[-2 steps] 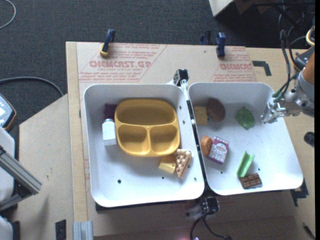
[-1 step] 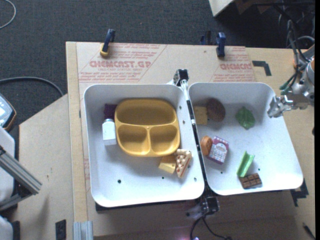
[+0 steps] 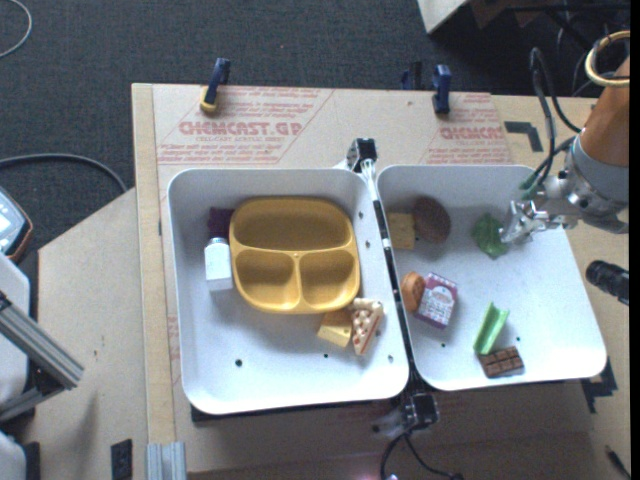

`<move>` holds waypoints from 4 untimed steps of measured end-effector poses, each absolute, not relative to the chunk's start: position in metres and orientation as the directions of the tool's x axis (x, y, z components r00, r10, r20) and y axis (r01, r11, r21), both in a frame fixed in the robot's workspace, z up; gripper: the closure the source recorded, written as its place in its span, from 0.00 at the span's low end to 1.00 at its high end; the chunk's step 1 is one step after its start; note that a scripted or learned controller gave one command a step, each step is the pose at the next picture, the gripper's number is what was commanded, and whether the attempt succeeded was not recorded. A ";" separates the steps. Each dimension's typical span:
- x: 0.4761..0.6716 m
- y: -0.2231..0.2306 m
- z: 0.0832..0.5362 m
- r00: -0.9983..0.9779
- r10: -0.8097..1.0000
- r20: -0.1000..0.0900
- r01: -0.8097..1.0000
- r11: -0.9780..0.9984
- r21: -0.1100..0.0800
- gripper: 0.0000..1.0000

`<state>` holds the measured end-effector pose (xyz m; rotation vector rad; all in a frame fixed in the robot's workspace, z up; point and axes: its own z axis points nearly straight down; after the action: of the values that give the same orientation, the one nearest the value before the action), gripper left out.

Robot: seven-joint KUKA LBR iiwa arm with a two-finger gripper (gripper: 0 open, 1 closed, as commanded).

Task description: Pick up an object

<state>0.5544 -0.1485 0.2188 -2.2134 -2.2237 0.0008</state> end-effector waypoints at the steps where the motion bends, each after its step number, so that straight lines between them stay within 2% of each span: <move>1: 0.562 -0.089 0.215 -0.007 1.000 0.004 1.000 0.007 -0.002 1.00; 2: 0.554 -0.044 0.221 -0.006 1.000 0.003 1.000 0.006 -0.002 1.00; 3: 0.559 0.005 0.229 -0.006 1.000 0.002 1.000 0.006 0.003 1.00; 4: 0.552 0.068 0.229 -0.007 1.000 0.002 1.000 0.007 0.000 1.00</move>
<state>0.5518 0.0681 0.2293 -2.2121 -2.2286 -0.0024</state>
